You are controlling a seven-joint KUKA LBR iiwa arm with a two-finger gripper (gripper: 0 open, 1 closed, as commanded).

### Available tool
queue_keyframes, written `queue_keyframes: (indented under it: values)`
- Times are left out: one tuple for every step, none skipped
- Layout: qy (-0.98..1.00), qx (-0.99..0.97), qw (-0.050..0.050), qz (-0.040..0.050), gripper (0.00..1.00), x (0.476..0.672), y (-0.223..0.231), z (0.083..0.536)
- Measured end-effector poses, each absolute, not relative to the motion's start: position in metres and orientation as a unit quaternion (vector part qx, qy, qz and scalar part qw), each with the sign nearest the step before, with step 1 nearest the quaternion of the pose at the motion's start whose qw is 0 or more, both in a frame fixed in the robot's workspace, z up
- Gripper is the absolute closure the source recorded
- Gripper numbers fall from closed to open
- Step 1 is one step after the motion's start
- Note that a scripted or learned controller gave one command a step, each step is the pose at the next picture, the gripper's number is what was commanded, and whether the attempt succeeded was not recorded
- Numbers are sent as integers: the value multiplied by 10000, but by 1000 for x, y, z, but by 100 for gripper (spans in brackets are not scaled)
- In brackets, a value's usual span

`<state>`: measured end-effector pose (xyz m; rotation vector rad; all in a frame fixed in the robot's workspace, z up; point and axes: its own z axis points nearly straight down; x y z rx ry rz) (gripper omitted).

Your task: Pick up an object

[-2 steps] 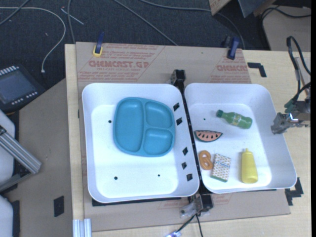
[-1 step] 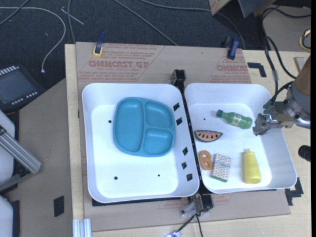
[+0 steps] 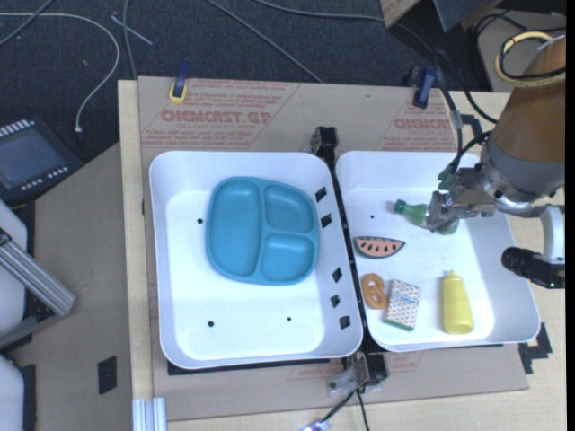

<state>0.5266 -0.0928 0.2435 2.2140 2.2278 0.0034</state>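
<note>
In the right bin (image 3: 503,330) lie a green object (image 3: 411,210), a watermelon slice (image 3: 378,246), a pretzel (image 3: 374,290), a patterned packet (image 3: 403,304) and a yellow bottle (image 3: 457,303). My gripper (image 3: 444,215) hangs low over the bin's upper part, right against the green object's right end, which it partly hides. The grey arm with its orange band (image 3: 535,106) comes in from the right.
The left bin (image 3: 180,321) holds a blue divided plate (image 3: 263,231). Clamps and black clips sit along the ridge between the bins (image 3: 331,232). Cables run over the floor behind the bench, and a cardboard box stands at the top right.
</note>
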Motion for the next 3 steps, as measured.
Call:
queue_keyframes:
  values:
    - [7091, 7051, -23, 0, 100, 538, -41, 229]
    - [7094, 7048, 1, 16, 100, 556, 9, 236]
    - [7092, 7050, -6, 9, 100, 568, 63, 221]
